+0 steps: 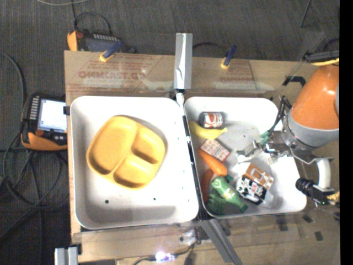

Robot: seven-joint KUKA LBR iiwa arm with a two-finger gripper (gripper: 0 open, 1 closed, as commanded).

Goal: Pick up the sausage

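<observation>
Hand [257, 146]: above the right bin [287, 200], toward its right wall; whether apart or together cannot be told. Sausage [213, 163]: orange, lying aslant near that bin's left wall, clear of the hand, between small box [214, 148] and green bottle [223, 195].

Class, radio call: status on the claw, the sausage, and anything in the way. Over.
Claw over right bin. Likely sausage, orange-red stick, lies near its left wall. Small box and green bottle crowd it.
</observation>
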